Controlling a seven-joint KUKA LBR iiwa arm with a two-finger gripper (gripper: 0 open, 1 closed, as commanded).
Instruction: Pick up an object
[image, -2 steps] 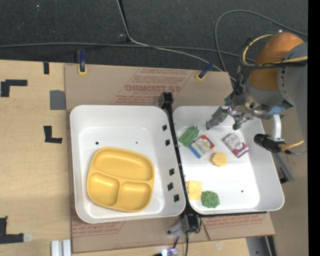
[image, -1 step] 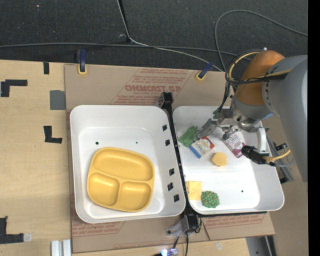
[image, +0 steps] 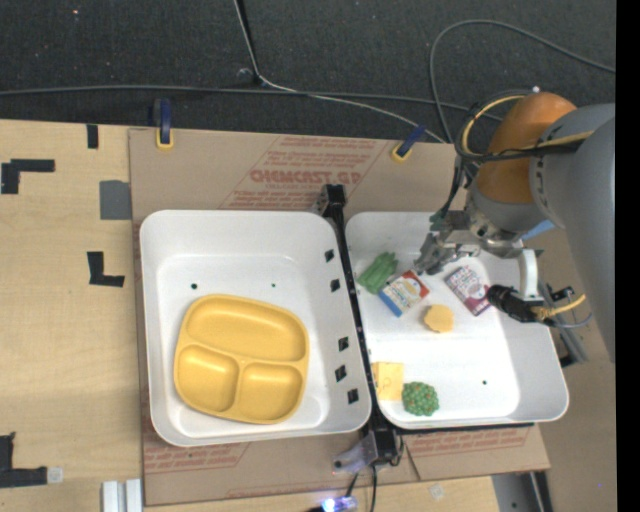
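The arm (image: 560, 150) is reaching in from the right, its orange band showing above the wrist, bending down over the far half of the right bin (image: 520, 395). The gripper (image: 437, 250) is hanging near that bin's far edge — I cannot tell whether it is open or closed, and nothing visible is sitting in it.

Just beside and below the gripper, a small white-and-red packet (image: 405, 291) is lying with a green piece (image: 379, 271) to its left, toward the divider between the bins. A purple-and-white packet (image: 467, 285) is lying to the right, and a yellow round piece (image: 438, 319) is resting near the bin's middle. At the near-left corner a yellow block (image: 388, 378) and a green bumpy ball (image: 420, 398) are sitting side by side.

The left bin (image: 165, 235) is carrying a yellow divided plate (image: 242, 357) — toward its near edge.
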